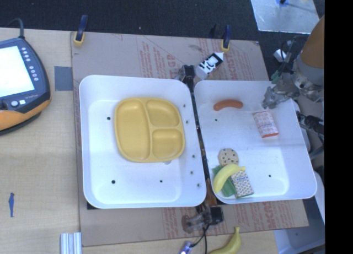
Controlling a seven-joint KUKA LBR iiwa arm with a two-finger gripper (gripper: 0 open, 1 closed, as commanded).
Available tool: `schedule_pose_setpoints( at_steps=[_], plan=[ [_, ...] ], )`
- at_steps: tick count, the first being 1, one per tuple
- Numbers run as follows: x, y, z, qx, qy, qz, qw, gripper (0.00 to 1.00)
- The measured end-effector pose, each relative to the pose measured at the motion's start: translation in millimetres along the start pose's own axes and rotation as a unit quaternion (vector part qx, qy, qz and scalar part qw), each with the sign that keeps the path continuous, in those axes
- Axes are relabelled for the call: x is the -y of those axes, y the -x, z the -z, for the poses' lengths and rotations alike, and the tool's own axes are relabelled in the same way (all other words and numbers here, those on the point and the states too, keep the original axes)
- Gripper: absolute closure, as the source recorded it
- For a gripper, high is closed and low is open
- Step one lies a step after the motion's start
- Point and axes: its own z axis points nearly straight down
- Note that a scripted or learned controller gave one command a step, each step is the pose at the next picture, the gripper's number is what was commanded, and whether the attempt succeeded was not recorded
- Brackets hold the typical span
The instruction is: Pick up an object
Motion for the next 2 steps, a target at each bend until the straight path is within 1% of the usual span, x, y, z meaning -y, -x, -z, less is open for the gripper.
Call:
schedule_pose_setpoints(
  at_steps=[1,2],
  plan=[
    [17,0,-11,0.001,0.0,0.001,1.0,0.0],
    [36,-7,-52,0.002,0.004,0.001,1.0,0.0]
  ],
)
